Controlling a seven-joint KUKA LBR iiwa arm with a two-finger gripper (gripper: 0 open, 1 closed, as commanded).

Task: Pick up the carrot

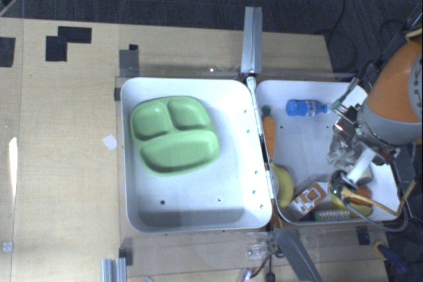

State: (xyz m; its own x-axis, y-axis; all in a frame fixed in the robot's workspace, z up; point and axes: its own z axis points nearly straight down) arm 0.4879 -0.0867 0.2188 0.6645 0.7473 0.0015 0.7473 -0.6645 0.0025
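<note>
The grey arm with its orange band [396, 92] enters at three o'clock over the shallow white right bin [310, 90]. Its two-finger gripper [345, 150] hangs there; how it stands I cannot tell. The green sectioned plastic plate [174, 135] fills the left bin [198, 208]. At the right bin's nine o'clock wall lies the slim orange carrot [269, 134], above a yellow banana [285, 185]; a blue bottle [305, 107] sits toward twelve.

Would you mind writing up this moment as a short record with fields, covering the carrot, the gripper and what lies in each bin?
carrot: lies along the left wall of the right bin, orange, lengthwise, untouched
gripper: over the right side of the right bin, apart from the carrot
left bin: holds a green divided plate
right bin, other items: blue bottle near the far wall, banana at the near left, small box beside it
task state: carrot not yet picked up
</note>
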